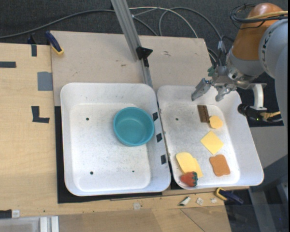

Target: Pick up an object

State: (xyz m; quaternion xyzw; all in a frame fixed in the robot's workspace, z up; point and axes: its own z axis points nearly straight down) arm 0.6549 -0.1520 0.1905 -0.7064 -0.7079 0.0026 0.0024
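My two-finger gripper (210, 92) hangs over the right white bin's (246, 144) far edge, fingers spread, nothing between them. Just nearer lies a small brown block (202, 113) — open floor to its left. No legible writing.

We take the right bin (241, 144) as our landmark: the left bin (77, 129), holding a bowl (133, 125), sits to its left; inside it lie a bar (203, 113), slices (211, 142) and a strawberry (189, 179).
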